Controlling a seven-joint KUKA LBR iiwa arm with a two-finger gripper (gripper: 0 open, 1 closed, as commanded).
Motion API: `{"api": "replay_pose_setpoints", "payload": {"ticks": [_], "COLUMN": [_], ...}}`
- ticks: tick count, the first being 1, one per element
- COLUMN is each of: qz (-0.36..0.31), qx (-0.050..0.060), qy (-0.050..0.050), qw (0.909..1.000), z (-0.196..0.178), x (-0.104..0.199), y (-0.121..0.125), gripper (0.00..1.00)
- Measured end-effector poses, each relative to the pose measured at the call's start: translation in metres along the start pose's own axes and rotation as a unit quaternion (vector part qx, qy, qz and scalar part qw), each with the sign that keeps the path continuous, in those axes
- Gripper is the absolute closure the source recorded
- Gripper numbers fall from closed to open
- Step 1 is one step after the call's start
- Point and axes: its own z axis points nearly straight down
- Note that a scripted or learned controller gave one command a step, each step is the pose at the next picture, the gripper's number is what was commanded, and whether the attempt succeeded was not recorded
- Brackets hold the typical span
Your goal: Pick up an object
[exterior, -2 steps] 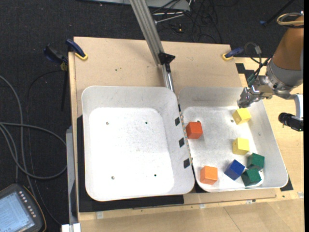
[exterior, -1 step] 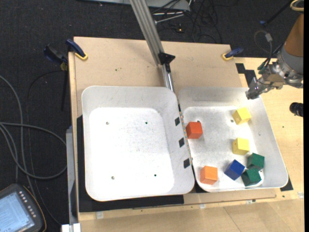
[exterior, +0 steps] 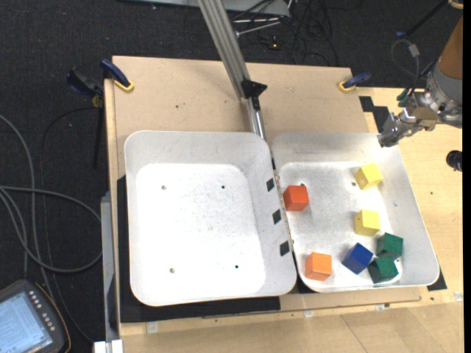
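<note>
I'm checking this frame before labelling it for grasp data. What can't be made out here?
- Gripper, camera view: small and dark at the right bin's far corner; finger state unreadable.
- Arm, camera view: cut off by the right edge.
- Two green blocks, camera view: pressed together beside the blue block; whether one leans on the other is unclear.

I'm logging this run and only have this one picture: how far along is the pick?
Done: nothing looks picked yet. All seven blocks lie in the right bin: two orange blocks, two yellow blocks, a blue block and two green blocks. In hand: the gripper sits at that bin's far right corner, above the rim, with no block at it. Left: descend on a block, grasp and lift.
</note>
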Motion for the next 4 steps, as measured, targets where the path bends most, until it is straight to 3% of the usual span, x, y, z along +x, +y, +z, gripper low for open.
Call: {"api": "replay_pose_setpoints", "payload": {"ticks": [2,4], "qz": [-0.002,-0.002], "qx": [0.002,0.003], "qy": [0.002,0.002], "qw": [1.0000,1.0000], "z": [-0.015,0.006], "x": [0.105,0.205], "y": [-0.030,-0.066], "gripper": [1.00,1.00]}}
